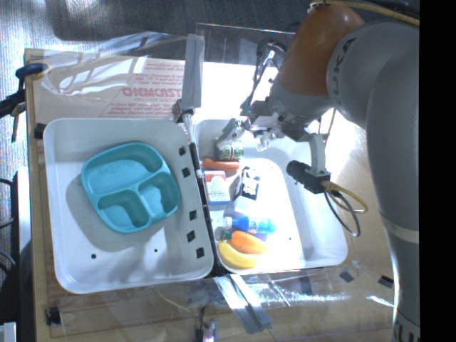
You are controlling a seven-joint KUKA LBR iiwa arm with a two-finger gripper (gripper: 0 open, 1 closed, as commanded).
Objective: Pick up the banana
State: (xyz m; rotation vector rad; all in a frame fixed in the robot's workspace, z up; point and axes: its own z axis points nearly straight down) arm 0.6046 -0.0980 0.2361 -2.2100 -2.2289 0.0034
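The yellow banana (236,256) lies in the near left corner of the right bin (319,242), under an orange fruit-shaped toy (249,242). My gripper (247,137) hangs over the far end of that bin, well away from the banana and just above a small green can (229,151). Its fingers stand open with nothing between them.
Between gripper and banana lie an orange carrot-like piece (221,164), a red-and-white carton (216,188), a black-and-white item (249,184) and a blue bottle (251,224). The left bin (60,148) holds a light blue divided plate (130,187). A black cable (340,198) loops over the right bin's right side.
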